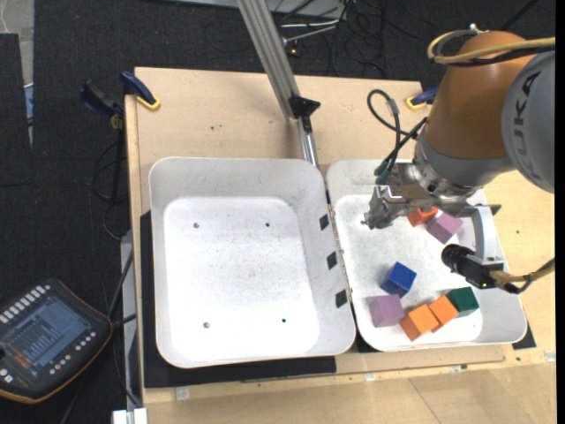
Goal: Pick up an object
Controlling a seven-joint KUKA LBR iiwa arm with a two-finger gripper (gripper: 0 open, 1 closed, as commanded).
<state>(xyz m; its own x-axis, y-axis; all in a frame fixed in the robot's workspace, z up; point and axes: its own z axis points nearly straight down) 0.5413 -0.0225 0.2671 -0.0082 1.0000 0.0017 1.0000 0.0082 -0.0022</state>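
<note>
Two white bins sit side by side on the worktop (229, 113). The left bin (177, 193) has only specks on its floor; all the blocks sit in the right bin (353, 246), so any pick has to happen there.

The arm (494, 104) reaches in from the right and hangs over the upper part of the right bin. The tool (381, 212) is low near the bin floor, left of a small orange block (425, 216) and a purple block (444, 228) that lie touching, partly under the wrist. Can't tell if the tool is released or clenched; nothing is visibly caught in it.

A loose cluster sits toward the near edge:
- blue block (399, 278), apart from the rest, easiest target by my read
- purple block (385, 309)
- orange block (421, 318), touching the green block (462, 302)

A black part (466, 265) on the arm overhangs the bin just above the green one.

Judgement: approach stage, pick not yet made.
</note>
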